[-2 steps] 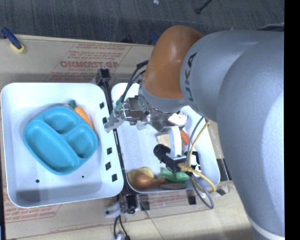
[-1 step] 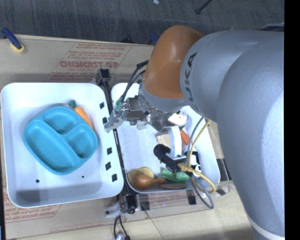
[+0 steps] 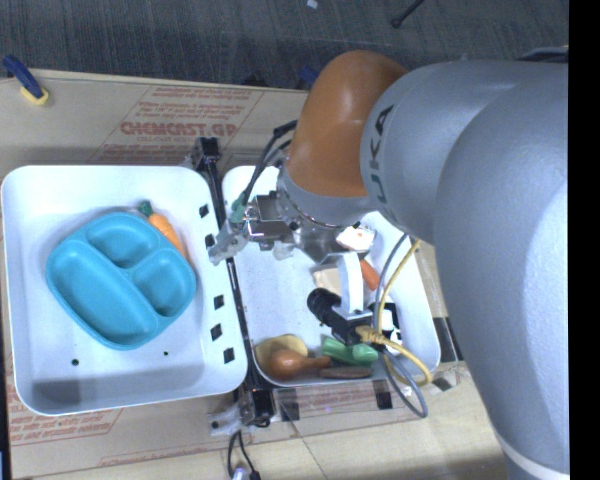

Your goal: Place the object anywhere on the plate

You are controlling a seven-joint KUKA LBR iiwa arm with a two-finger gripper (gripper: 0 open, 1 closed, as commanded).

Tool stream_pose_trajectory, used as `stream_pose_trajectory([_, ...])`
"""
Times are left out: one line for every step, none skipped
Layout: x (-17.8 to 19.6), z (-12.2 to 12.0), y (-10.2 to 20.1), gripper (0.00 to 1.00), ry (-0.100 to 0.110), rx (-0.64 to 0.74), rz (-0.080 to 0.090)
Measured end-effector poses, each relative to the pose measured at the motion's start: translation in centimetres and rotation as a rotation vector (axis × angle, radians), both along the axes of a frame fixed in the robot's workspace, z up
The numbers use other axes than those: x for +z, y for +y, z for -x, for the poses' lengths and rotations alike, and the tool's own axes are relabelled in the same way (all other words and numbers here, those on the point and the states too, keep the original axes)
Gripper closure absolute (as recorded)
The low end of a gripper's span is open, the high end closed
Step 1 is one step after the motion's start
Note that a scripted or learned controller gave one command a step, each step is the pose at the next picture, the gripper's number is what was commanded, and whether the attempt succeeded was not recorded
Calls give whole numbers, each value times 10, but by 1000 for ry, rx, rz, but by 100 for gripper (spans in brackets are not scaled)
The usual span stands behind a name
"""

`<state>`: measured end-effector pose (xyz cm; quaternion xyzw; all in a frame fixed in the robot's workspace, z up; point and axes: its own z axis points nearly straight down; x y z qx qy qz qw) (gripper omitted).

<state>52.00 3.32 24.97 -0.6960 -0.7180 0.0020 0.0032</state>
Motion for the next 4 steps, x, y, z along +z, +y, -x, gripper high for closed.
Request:
stream_pose_trajectory([0, 0, 0, 0, 0, 0, 0])
stream_pose_trajectory([0, 0, 0, 0, 0, 0, 0])
stream_pose_trajectory([0, 0, 0, 0, 0, 0, 0])
stream_pose_trajectory([0, 0, 0, 0, 0, 0, 0])
